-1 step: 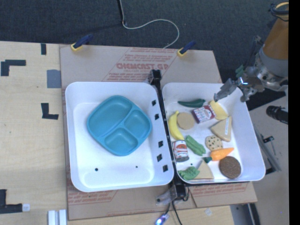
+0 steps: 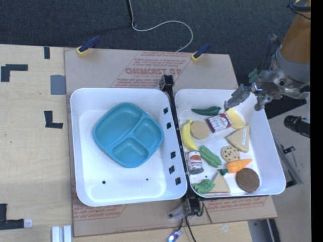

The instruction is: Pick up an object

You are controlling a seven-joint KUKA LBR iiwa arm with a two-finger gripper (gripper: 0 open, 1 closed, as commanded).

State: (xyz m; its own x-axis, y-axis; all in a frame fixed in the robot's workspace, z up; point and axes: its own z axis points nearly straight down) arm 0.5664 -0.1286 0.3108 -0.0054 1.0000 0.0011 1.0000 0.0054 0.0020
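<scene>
With jaws [image 2: 248, 96] hanging spread and empty over the right bin [image 2: 270, 150], the arm is needing a straight drop onto the yellow wedge [image 2: 235, 118] just beneath, avoiding neighbouring toys.

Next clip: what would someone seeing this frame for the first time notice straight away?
The light blue three-compartment plastic plate sits alone in the left white bin. The right white bin is crowded with toy food: a yellow banana, an orange carrot and a round brown cookie among it. The grey arm's two-finger gripper hangs over that bin's far right corner.
</scene>
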